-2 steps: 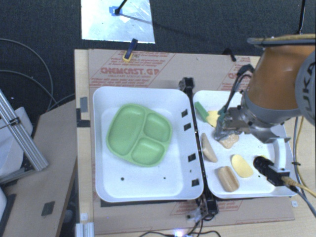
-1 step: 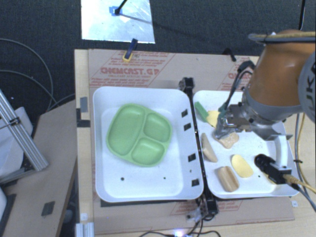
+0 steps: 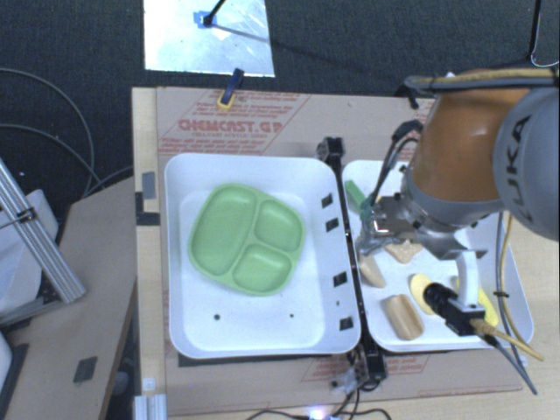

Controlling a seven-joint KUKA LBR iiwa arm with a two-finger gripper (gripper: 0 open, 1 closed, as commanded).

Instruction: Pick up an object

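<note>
The big grey and orange arm point(image 3: 477, 147) hangs over the right bin point(image 3: 516, 322). Its gripper point(image 3: 385, 226) is low in that bin, by some tan blocks point(image 3: 404, 315) (I cannot tell its grip). A green plate point(image 3: 247, 238) lies in the left bin point(image 3: 188, 322).

Green divided plate point(image 3: 247, 238) in left bin point(image 3: 188, 322), arm point(image 3: 477, 151) over right bin point(image 3: 376, 338)
</note>
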